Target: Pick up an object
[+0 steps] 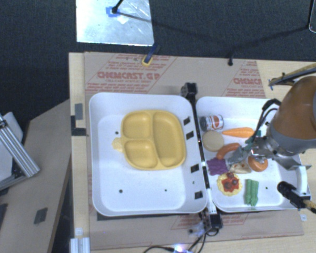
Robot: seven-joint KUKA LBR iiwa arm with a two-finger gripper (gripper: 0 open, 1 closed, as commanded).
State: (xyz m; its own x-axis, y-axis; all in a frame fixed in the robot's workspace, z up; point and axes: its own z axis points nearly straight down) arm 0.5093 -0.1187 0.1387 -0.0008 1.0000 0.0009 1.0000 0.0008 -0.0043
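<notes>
The right bin (237,107) holds several toy foods: a red-labelled can (212,122), a carrot (237,132), a tan round piece (213,140), a sausage (227,150), a purple piece (217,166), a small pizza (229,184), a green piece (251,191) and an orange piece (258,164). My gripper (242,158) hangs low over the middle of this bin, between the sausage and the orange piece, above a pale object (240,167). Its fingertips are too small and cluttered to read.
The left bin (102,141) carries a yellow divided plate (149,139). The arm with its orange band (303,107) comes in over the right bin's right side. A black divider (196,141) runs between the bins. A foil sheet (114,13) lies beyond the bench.
</notes>
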